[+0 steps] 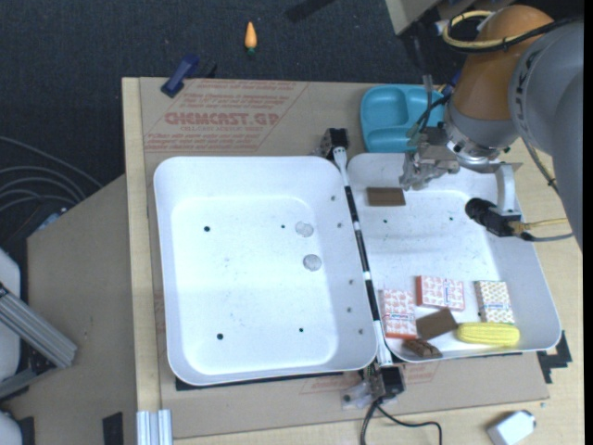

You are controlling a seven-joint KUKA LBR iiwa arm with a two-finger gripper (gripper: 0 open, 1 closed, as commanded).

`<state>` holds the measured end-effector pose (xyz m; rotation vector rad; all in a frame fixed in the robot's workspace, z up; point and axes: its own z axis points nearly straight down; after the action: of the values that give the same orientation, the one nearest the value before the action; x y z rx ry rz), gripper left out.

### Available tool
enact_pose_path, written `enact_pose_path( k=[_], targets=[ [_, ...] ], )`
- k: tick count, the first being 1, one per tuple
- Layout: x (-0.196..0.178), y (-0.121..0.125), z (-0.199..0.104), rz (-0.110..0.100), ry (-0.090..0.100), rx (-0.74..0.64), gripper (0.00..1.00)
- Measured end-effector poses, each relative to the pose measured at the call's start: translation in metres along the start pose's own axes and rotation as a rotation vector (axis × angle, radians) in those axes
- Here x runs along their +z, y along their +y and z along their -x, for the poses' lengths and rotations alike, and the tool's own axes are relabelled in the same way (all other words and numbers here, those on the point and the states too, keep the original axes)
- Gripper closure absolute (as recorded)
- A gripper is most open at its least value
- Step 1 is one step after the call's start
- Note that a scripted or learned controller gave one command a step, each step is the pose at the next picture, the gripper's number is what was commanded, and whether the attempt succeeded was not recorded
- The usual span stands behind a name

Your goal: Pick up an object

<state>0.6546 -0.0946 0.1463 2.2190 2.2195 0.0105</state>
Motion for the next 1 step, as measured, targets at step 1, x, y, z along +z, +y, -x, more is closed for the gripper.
enact_pose_path(
  k=[1],
  targets=[
    [0.0002, -0.0001, 0.0, -0.001, 0.0, 0.0, 0.0]
  ],
)
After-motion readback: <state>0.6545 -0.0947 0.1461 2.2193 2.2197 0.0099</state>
